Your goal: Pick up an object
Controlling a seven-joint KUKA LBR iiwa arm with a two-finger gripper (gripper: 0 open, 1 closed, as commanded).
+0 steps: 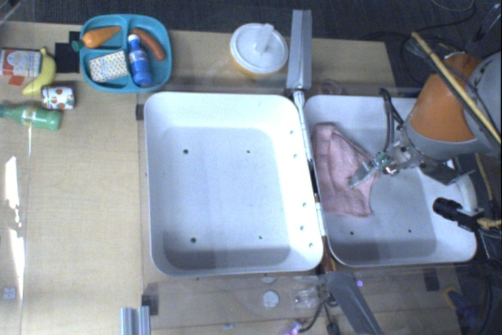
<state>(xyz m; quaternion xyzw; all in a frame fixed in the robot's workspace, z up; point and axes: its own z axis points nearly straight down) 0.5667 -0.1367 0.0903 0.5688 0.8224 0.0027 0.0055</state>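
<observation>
Here, one pink cloth (340,170) lies in two bins' (227,267) right; pincer (370,172) state unclear.

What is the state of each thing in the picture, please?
Pink cloth: crumpled, lying in the right bin by its left wall.
Gripper: low in the right bin, at the cloth's right edge.
Left bin: nothing lies in it.
Blue divided tray: filled with toy food and a small blue bottle.
Yellow cup: closed with a white lid.
Green bottle: lying on its side.
</observation>
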